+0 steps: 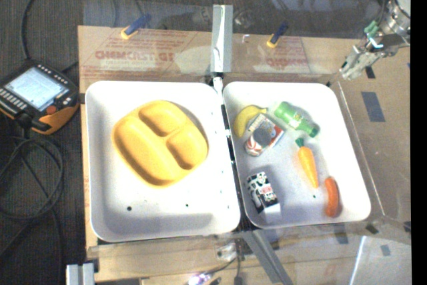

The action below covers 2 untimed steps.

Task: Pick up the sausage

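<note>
we see the gripper (360, 63) above the right bin (347, 100), well apart from the sausage (331, 197); its grasp state we cannot tell.

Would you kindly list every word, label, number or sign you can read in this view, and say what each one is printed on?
"CHEMGLAS..." roughly, faint red print on the cardboard sheet behind the left bin; the end is unclear.
Second red print on the cardboard behind the right bin: too blurred.
Handheld pendant screen: too small.
Black-and-white carton and red-and-white packet: markings unreadable.

Sausage (331, 197) in right bin (347, 143) corner; gripper (360, 58) well apart, outside bin.
</note>
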{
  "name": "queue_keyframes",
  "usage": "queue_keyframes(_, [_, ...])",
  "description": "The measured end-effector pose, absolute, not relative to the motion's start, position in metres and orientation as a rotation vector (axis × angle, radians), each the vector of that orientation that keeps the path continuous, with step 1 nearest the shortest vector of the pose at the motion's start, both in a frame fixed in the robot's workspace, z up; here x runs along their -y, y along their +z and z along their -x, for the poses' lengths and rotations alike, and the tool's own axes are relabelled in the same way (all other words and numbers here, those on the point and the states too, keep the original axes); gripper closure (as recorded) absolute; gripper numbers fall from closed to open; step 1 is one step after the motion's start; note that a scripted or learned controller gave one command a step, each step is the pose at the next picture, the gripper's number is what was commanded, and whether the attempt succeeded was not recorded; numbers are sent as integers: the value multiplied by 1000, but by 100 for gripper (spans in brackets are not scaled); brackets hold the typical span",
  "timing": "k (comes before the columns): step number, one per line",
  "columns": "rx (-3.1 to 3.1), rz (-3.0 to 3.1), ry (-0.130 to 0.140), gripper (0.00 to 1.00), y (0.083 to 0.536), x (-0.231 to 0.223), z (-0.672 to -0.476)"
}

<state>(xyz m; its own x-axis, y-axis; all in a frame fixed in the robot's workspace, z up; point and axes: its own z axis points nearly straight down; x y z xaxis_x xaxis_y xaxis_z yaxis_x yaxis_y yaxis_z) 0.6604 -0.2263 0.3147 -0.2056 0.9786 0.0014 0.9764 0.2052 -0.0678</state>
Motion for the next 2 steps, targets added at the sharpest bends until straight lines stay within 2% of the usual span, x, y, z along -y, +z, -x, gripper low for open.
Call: queue_keyframes(2, [2403, 1941, 90, 100, 325, 226, -663])
